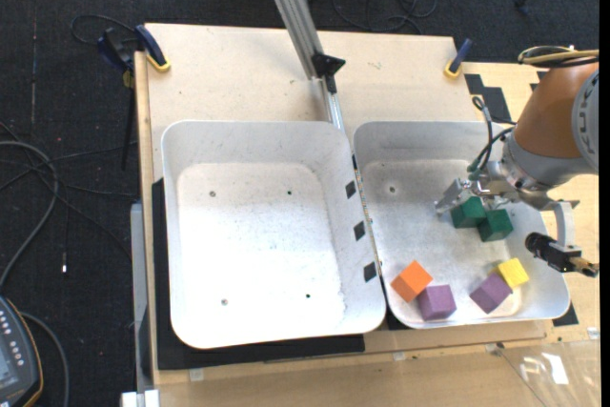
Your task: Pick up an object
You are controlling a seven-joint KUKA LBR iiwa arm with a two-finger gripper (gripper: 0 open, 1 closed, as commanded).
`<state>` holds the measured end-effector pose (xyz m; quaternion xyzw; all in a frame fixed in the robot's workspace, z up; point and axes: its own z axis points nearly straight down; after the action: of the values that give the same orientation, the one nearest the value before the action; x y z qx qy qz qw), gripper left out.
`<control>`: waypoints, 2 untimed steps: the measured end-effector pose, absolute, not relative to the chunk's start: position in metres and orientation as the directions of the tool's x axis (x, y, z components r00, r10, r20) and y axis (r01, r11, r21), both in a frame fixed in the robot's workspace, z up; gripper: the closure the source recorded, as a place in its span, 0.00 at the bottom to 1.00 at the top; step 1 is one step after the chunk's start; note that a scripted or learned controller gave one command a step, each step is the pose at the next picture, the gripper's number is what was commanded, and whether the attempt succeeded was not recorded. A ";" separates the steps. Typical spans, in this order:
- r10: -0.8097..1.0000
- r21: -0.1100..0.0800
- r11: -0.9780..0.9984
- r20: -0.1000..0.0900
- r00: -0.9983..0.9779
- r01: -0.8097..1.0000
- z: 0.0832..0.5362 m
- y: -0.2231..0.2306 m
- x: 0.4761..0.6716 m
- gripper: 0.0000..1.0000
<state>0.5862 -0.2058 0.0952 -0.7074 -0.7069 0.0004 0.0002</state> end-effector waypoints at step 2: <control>1.000 0.005 0.010 0.002 -0.010 1.000 0.129 -0.132 0.613 1.00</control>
<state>0.6126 -0.1322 0.1287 -0.7037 -0.7105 -0.0025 -0.0007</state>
